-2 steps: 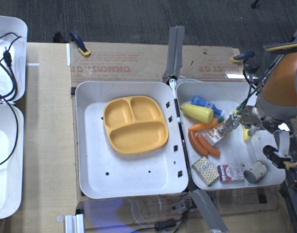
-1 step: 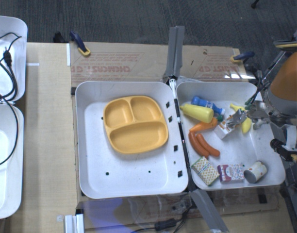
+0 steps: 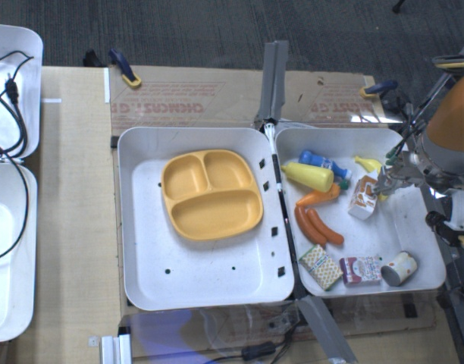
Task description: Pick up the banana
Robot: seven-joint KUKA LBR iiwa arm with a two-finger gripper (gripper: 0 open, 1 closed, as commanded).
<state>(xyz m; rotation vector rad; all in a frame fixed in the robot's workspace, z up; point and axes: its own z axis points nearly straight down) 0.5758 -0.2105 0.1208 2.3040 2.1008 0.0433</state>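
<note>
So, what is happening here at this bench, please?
A grey robot arm reaches in from the right over the right bin. Its end effector hangs close to the small yellow banana near the bin's far side, beside a small white carton. The banana lies in the bin, not lifted. The bin also has a yellow bottle, sausages and a carrot. The left bin holds a yellow divided plate.

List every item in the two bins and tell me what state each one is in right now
Small yellow banana: lying in right bin, ungrasped.
Yellow squeeze bottle: on its side.
Blue plastic bottle: on its side.
Orange carrot: lying flat.
Pair of red sausages: lying flat.
White paper cup: tipped over.
Yellow divided plastic plate: right way up in left bin.
Pincer: above right bin, near the banana.
</note>
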